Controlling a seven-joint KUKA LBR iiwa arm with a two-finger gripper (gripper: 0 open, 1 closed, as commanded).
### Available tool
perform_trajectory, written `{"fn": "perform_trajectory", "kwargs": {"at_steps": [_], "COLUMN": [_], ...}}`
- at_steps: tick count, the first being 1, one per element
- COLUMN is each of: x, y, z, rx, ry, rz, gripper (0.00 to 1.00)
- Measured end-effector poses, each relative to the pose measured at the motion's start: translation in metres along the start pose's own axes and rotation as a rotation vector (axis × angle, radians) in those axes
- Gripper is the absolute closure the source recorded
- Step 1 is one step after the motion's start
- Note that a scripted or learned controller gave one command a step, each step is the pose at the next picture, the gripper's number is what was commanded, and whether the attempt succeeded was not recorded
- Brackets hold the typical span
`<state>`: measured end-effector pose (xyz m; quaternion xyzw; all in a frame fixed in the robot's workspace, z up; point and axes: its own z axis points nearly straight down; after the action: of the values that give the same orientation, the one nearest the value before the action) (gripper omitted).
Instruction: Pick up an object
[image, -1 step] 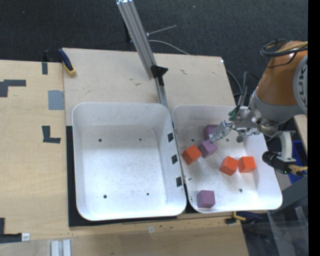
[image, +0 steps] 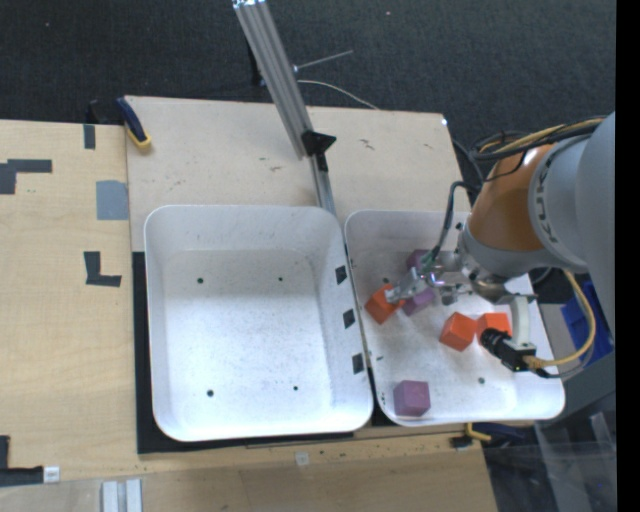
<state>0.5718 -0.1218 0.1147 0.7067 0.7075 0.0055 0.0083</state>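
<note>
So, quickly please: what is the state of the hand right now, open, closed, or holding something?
Hand: low in the right bin, among an orange block and purple blocks; open, closed or holding cannot be told.

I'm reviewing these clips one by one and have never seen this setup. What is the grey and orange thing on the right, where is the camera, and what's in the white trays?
It is a robot arm reaching in from the right, filmed by one fixed camera above the bench, looking down at a slant. Two shallow white bins sit side by side: the left bin and the right bin. In the right bin lie orange blocks and purple blocks. The gripper hangs low over the blocks near that bin's middle. Whether it holds anything cannot be told.
</note>
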Motion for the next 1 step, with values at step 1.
{"fn": "perform_trajectory", "kwargs": {"at_steps": [1], "x": [-0.0040], "y": [0.0577], "z": [0.0105], "rx": [-0.007], "ry": [0.000], "rz": [-0.002], "gripper": [0.00]}}
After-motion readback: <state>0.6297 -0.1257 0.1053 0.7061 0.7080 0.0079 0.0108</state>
